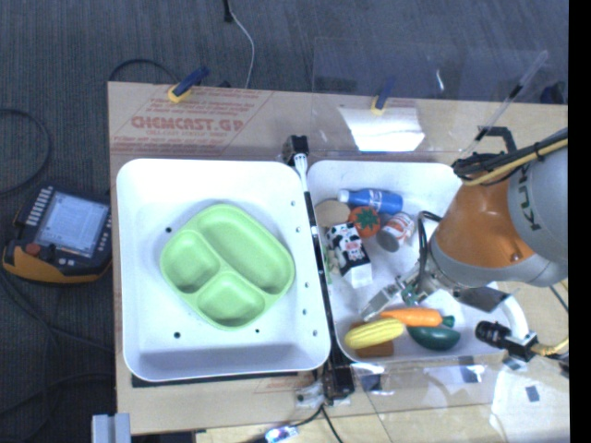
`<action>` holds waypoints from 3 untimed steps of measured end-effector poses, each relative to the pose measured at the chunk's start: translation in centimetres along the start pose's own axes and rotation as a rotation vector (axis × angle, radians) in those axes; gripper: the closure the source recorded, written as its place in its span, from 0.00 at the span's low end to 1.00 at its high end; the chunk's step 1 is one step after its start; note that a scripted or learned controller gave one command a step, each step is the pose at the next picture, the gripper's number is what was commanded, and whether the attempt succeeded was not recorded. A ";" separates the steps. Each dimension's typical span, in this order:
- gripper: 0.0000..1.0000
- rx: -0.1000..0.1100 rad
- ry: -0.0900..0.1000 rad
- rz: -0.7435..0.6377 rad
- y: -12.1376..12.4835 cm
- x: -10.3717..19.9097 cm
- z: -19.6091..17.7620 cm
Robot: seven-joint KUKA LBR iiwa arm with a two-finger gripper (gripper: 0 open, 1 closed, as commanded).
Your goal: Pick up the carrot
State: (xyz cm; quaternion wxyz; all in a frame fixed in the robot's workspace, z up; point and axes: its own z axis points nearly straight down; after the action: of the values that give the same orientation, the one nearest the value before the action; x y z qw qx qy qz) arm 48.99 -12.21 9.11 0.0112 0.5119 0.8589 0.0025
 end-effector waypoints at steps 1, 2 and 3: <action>0.00 0.002 0.002 -0.323 -0.6 -0.9 0.0; 1.00 -0.002 0.002 -0.322 -0.4 -0.9 -1.1; 0.00 -0.001 0.003 -0.322 -0.4 -0.9 -1.0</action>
State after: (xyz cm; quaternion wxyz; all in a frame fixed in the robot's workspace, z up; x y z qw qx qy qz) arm 49.02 -13.18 10.16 0.0102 0.3675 0.9300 0.0017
